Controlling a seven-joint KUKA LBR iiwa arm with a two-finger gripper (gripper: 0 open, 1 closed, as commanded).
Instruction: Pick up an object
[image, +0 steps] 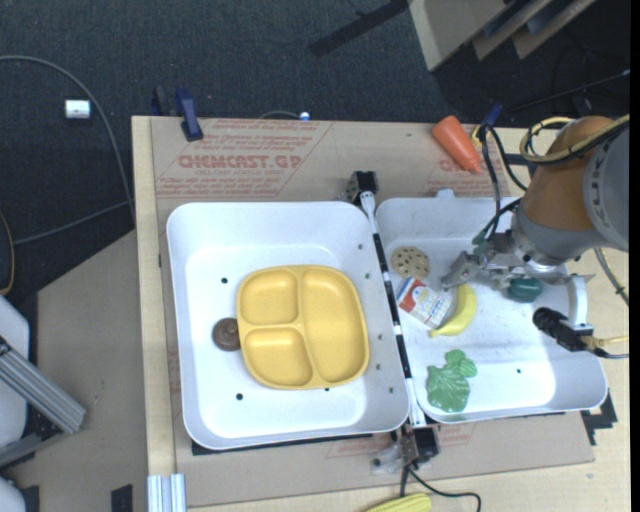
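In the left bin (200, 300) lay a yellow divided plate (300, 326), and a small brown round piece (226, 334) was touching its left edge. In the right bin (520, 385), near the dividing wall, there were a cookie (409, 262), a small red and white packet (422, 303), a banana (458, 312) and a green leaf-shaped toy (450, 380). The claw (478, 262) stood low over the right bin, just above and right of the banana, which seemed the likely object to take. The long axis of the banana ran from upper right to lower left, so it lay down and left from the claw. Whether the claw was wide or narrow could not be told. A teal thing (523, 289) lay just right of the claw. The bins stood on a table (250, 165) covered with printed cardboard, an orange carrot toy (457, 143) lay at its far edge, and dark carpet (70, 50) surrounded it.
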